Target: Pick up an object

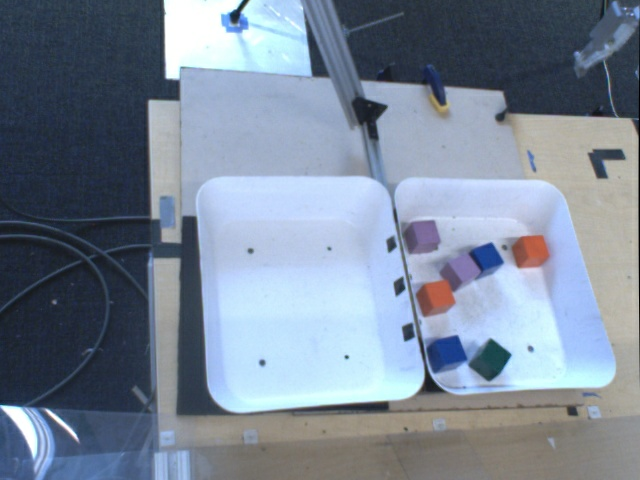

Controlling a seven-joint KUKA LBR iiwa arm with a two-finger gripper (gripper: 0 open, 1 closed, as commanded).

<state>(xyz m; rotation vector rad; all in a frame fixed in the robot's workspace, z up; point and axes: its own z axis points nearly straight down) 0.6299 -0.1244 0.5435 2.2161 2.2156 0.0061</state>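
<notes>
you will find the gripper (604,40) off the counter's (565,140) far right corner, above the dark floor and well apart from both bins. its outline is small and pale there, so you cannot tell whether it is released or clenched; nothing is seen in its grasp.

all seven blocks lie in the right bin (586,313):
- the first purple block (421,235) sits by the bin's left wall, toward the far edge.
- the second purple block (461,270) lies near the middle, touching the first blue block (487,258) on its right.
- the first orange block (531,251) sits toward the right wall, apart from the others.
- the second orange block (435,297) lies near the left wall, just beside the second purple block.
- the second blue block (446,353) and the green block (490,359) lie side by side along the near edge, close but apart.

the left bin (290,298) touches the right bin along their shared edge. a slanted metal pole (335,48) meets the counter at its far edge, with a blue clamp (436,88) to its right. black cables (60,268) lie on the floor left of the counter.
</notes>
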